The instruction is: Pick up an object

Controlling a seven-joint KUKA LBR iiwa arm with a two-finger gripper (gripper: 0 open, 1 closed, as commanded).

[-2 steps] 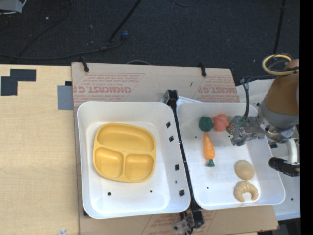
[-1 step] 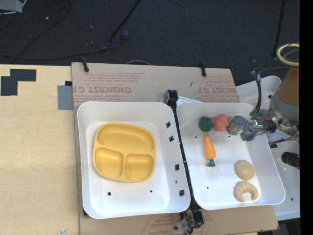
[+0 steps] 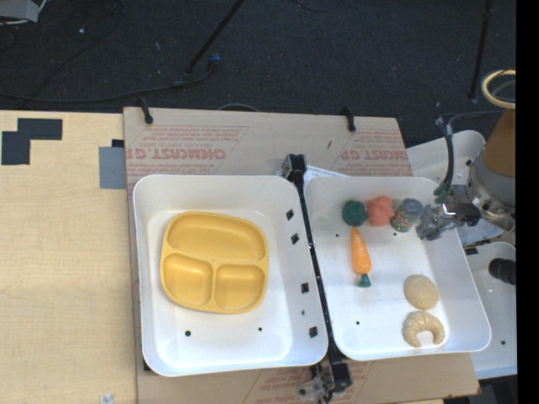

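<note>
While the claw [image 3: 440, 222] is seen low at the right bin's [image 3: 476, 310] right rim, whether it is open or closed cannot be told; a small can [image 3: 408, 215] lies just beside it, a carrot [image 3: 360, 256] farther inward; a yellow plate [image 3: 215, 261] sits well apart.

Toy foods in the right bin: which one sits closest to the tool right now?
The small grey-green can, at the bin's upper right, lies just left of the tool. The pink ball, green ball, carrot, bun and croissant lie farther off.
</note>
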